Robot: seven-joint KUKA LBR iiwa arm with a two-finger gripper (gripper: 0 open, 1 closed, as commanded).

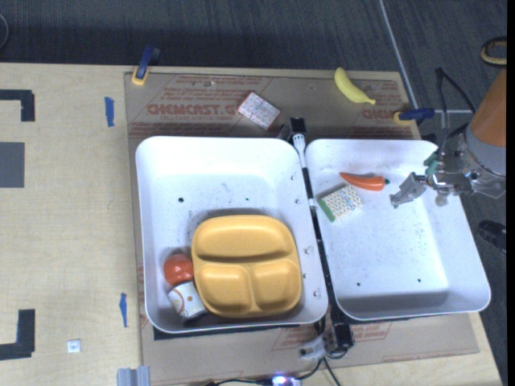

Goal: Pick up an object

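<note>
An orange carrot-like toy (pixel 362 181) lies near the back of the right bin (pixel 402 296). Just in front of it sits a small green-and-white box (pixel 339 203). My gripper (pixel 421 193) hovers over the right bin's back right part, to the right of the carrot and apart from it. It is open with nothing between its fingers. In the left bin (pixel 161 167) a yellow compartment tray (pixel 245 264) lies upside down. A red-orange ball (pixel 177 268) and a small white can (pixel 186 300) sit at the tray's left.
A yellow banana (pixel 352 87) and a small patterned packet (pixel 258 109) lie on the board behind the bins. Blue clamps (pixel 145 63) (pixel 414 115) hold the board's back corners. A black divider (pixel 310 207) runs between the bins.
</note>
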